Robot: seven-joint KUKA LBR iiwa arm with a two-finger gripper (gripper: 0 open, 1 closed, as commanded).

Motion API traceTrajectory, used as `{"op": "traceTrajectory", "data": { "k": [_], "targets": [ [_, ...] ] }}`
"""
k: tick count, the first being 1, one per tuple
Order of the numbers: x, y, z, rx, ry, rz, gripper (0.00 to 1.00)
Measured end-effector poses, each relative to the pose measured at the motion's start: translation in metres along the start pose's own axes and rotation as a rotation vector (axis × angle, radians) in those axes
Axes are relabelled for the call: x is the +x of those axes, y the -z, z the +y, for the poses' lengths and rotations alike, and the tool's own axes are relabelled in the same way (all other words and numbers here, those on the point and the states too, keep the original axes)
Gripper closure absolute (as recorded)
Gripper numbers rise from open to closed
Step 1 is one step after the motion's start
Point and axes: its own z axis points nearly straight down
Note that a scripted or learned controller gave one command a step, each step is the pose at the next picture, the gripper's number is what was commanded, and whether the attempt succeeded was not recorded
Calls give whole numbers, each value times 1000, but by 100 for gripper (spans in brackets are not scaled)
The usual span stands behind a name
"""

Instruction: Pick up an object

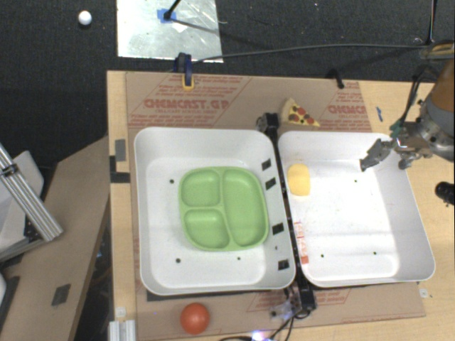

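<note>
Yellow block point(299, 179) lies well left of the seemingly open gripper point(387, 157).

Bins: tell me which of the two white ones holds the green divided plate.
The left bin holds the green divided plate. The right bin, under the gripper, holds a yellow object.
</note>
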Motion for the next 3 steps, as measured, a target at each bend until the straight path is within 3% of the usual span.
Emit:
{"op": "traceTrajectory", "data": {
  "k": [1, 3],
  "targets": [
    [0, 7, 2, -12, 3, -3, 0],
    [-2, -107, -11, -8, 1, -1, 0]
  ]
}}
